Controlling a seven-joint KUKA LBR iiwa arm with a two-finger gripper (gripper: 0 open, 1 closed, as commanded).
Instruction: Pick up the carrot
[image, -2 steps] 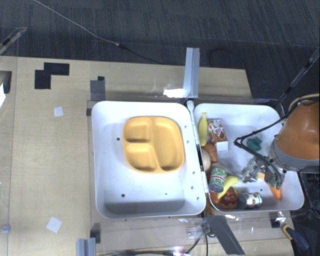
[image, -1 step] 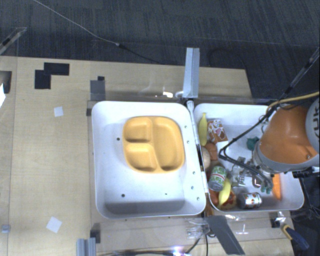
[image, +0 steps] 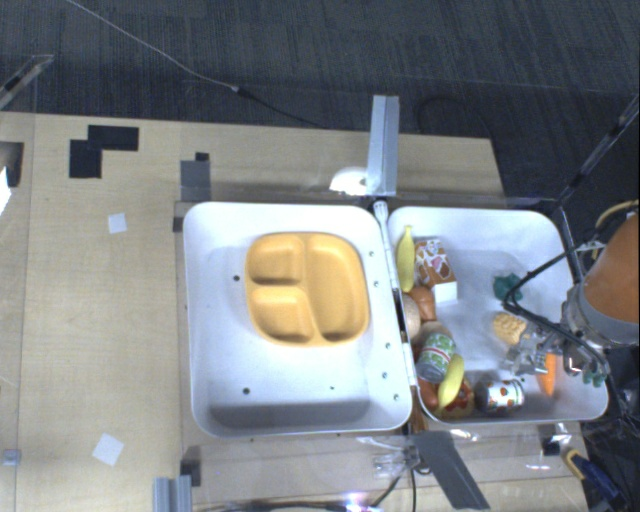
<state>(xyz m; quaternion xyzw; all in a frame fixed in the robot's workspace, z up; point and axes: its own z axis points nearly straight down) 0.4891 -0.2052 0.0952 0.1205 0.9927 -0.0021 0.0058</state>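
Orange and tapered, the carrot (image: 547, 378) stands out as a short slim piece at about four o'clock in the right bin (image: 470, 222), close to the near right corner. The gripper (image: 535, 362) sits right over it at the end of the arm (image: 610, 290), which comes in from three o'clock with its orange band above a grey wrist and dark cables looping off it. Metal finger parts lie on both sides of the carrot's top, but whether they pinch it or merely hover beside it I cannot tell.

Both bins are shallow, glossy white plastic with rounded corners. In the left bin (image: 210, 310) lies a matte yellow tray (image: 305, 287), rounded and split into three compartments. Along the right bin's nine-o'clock wall runs a crowded row: a curved yellow banana (image: 405, 258) at the top, a printed carton (image: 434, 268) beside it, a brown rounded item (image: 424, 303) below, then a green-labelled can (image: 436, 355) and another yellow banana-like piece (image: 452, 380). A small shiny can (image: 503, 396) lies just at nine o'clock of the carrot, and a pale waffle-textured cracker (image: 508, 327) sits at about eleven o'clock of it, near the gripper. A teal piece (image: 507, 287) lies farther up.
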